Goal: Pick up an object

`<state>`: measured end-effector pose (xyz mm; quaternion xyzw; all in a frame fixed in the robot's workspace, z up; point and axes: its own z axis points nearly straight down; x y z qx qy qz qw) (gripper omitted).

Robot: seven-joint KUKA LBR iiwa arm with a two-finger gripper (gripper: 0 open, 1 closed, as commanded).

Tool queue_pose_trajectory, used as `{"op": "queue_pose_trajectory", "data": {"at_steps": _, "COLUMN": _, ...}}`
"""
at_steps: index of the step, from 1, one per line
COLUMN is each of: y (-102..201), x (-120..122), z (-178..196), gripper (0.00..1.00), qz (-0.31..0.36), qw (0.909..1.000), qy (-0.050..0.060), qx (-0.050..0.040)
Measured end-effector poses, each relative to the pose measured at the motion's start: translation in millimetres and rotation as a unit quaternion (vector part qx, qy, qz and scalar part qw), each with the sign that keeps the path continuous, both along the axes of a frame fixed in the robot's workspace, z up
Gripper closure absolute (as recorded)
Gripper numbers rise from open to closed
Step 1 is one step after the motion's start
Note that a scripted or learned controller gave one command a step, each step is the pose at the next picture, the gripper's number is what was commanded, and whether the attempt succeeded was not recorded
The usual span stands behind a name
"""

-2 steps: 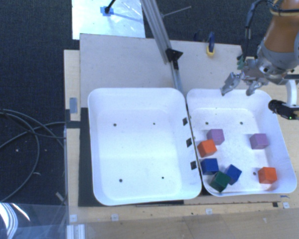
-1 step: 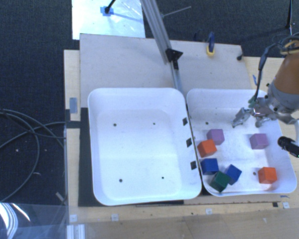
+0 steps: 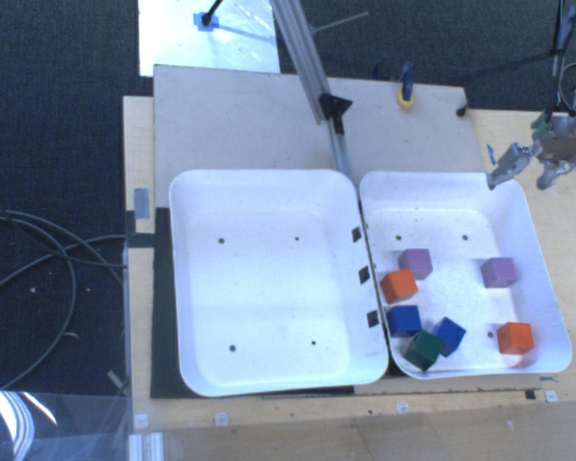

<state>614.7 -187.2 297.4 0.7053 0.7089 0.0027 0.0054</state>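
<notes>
Several small cubes lie in the right bin [image 3: 442, 181]: two purple cubes [image 3: 416, 262] [image 3: 499, 272], two orange cubes [image 3: 398, 284] [image 3: 515, 338], two blue cubes [image 3: 403, 319] [image 3: 449, 335] and a green cube [image 3: 424, 350]. The green cube touches the nearer blue one by the front rim. My gripper [image 3: 527, 169] hangs over the bin's far right corner, well above and behind the cubes. It is open, with nothing between its two grey fingers.
The left bin [image 3: 269, 286] sits beside the right one, and their rims meet in the middle. A slanted metal pole [image 3: 302, 46] ends just behind that join. A yellow clamp [image 3: 404, 92] sits on the backboard. Cables [image 3: 38, 257] lie on the floor at left.
</notes>
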Motion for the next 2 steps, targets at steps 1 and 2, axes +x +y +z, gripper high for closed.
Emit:
{"op": "queue_pose_trajectory", "data": {"at_steps": 1, "y": -17, "x": -3, "z": -161, "gripper": 0.00, "qz": -0.002, "qw": 1.0000, "qy": 0.008, "qx": 0.0024}}
{"op": "queue_pose_trajectory", "data": {"at_steps": 2, "y": -2, "x": 30, "z": -209, "gripper": 0.00, "qz": 0.001, "qw": 1.0000, "qy": 0.005, "qx": 0.0016}}
